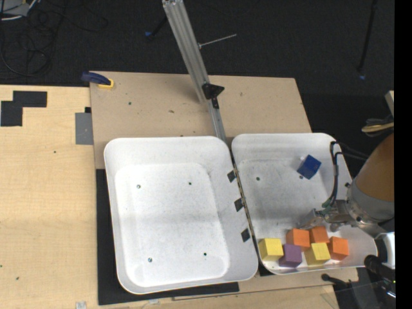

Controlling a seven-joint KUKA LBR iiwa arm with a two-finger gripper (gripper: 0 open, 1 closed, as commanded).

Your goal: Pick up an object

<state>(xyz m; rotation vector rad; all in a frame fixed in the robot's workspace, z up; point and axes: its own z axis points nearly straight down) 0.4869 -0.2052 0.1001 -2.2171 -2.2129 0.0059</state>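
Several small blocks lie in the right bin (277,150). A blue block (309,166) sits alone toward the bin's far right. Clustered at the near edge are a yellow block (271,247), a purple block (293,255), an orange block (298,237), a second orange block (320,234), another yellow block (317,254) and a third orange block (339,247). My gripper (325,216) reaches in from the right and hangs low just above the orange blocks at the back of the cluster. Nothing is visibly lifted.
The left bin (170,172) stands beside the right one, with black clips (237,203) along the shared rim. A slanted metal rail (190,44) rises behind the bins. A dark cable (335,172) runs along the right bin's right wall.
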